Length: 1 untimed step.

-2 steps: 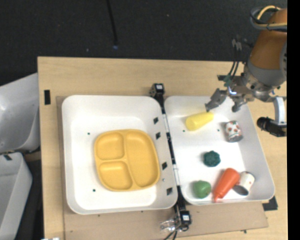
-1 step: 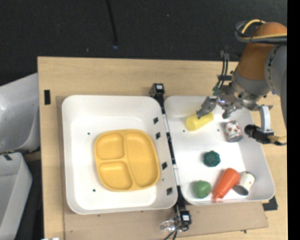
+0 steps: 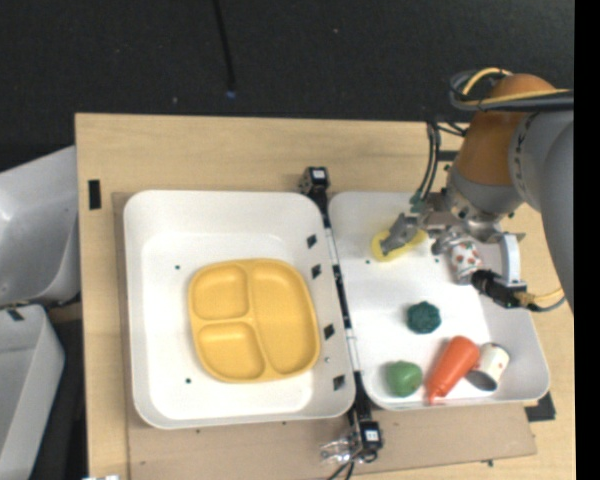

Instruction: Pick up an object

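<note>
The pincer (image 3: 412,230) is lowered over the far edge of the right bin (image 3: 380,288), positioned to grip the yellow object (image 3: 389,247) lying there, though whether it is spread or pinching that object cannot be told from this view.

The desk (image 3: 230,153) looks like pale, matt wood. Both white bins (image 3: 150,368) look like smooth, slightly glossy plastic, as does the yellow divided plate (image 3: 252,320). The orange carrot (image 3: 450,366) looks smooth and plastic.
</note>
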Available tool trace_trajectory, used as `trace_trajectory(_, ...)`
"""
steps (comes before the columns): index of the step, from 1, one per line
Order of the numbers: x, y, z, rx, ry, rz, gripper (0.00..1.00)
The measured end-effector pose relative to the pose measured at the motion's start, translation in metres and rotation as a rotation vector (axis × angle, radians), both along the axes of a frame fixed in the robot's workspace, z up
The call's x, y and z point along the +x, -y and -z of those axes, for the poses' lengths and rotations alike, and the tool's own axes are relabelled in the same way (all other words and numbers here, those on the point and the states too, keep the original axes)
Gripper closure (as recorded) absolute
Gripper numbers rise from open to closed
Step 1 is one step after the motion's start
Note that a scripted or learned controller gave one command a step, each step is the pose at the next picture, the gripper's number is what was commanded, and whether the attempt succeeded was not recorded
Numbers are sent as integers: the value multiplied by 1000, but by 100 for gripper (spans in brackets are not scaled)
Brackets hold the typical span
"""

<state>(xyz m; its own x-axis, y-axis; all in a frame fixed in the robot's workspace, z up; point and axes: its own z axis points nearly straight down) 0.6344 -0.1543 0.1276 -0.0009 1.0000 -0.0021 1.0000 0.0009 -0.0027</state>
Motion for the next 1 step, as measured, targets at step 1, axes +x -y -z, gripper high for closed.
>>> trace_trajectory(1,0,2,28,-1,1,1,0)
